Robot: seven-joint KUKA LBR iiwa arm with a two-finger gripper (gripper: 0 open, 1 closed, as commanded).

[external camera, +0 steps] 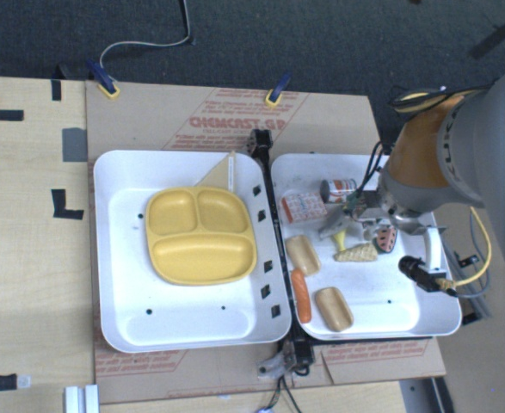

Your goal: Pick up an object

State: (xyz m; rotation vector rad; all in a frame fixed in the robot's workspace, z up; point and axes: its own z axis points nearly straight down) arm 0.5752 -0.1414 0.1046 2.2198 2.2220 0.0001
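Here the end effector (355,218) sits low in the right bin (433,321), at about 1 o'clock from that bin's middle, beneath the grey arm (458,144) with its orange band (417,149). The wrist covers its own tip, so I cannot tell whether it is clenched or released, and nothing is plainly seen in its grasp.

Just beside it, at 10 o'clock, lies a small can (338,188) on its side. At 6 o'clock rests a pale yellow cone-shaped piece (356,252), and at 4 o'clock a small red die-like block (386,238), half tucked under the wrist. A red-and-white packet (303,206) lies at 9 o'clock. Further out at 7 o'clock are a tan bun (303,254), a hot dog (301,294) and a second bun (334,308).

The bin's far right side is partly hidden by the arm and by a black fitting with a yellow cable (480,256). Open floor shows along its 5 o'clock corner.

The left bin (119,256) holds a yellow divided plate (202,235), with bare floor along its near edge. Both bins rest on cardboard (226,119) on the surface (28,256).
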